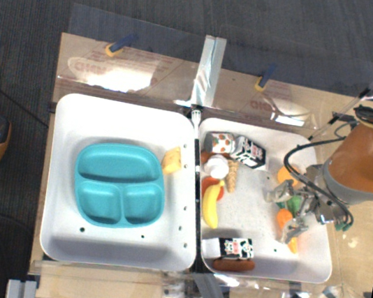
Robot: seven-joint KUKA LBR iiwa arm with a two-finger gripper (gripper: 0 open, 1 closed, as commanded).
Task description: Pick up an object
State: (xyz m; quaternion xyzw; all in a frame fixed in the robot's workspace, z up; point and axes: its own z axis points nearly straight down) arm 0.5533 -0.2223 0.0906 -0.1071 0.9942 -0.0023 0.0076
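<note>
The metal two-finger gripper [291,210] hangs low in the right white bin [307,271], over small orange and green toy pieces [286,212] near the right wall; whether it grips anything I cannot tell. Further left lie a yellow plastic banana [211,205] and a cow-patterned carton [236,246]. The left white bin [64,160] holds a teal divided tray [120,185].

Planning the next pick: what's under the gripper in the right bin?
Under the gripper, orange and green pieces lie on the right bin floor. The gripper covers parts of them, so their shapes are unclear.
</note>
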